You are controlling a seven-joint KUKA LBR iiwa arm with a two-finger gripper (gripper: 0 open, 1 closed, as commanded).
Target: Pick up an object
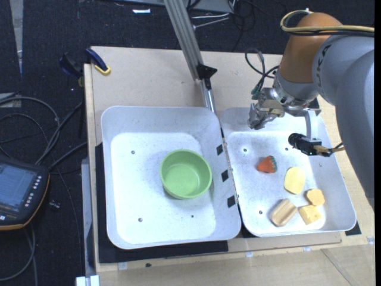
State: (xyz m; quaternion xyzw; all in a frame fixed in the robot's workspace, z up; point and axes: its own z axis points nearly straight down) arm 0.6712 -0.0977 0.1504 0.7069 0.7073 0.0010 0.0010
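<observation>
Fig. 1. Approach before the grasp. My claw (260, 118) hangs over the far left corner of the right bin (250, 186), close to its rim. I see no object in it, and I cannot tell whether it stands wide or narrow.

Nearest to it is the strawberry (266, 165), which lies alone on the bin floor, clear of the walls. Further right is a pale piece (294, 180). Beyond that, near the front right corner, two yellow chunks (312, 205) and a tan block (283, 212) crowd together. The left bin (137, 177) holds a green bowl (186, 173), upright and near its middle. Both bins rest on the tabletop (149, 76).

I judge the strawberry the best target because it has free room on every side. To grasp it well, I should centre over it, be wide before descending, come straight down and close across its narrower width. I should then lift and confirm that it comes up. The crowded corner is the poorer choice, since neighbouring pieces could block the claw.
</observation>
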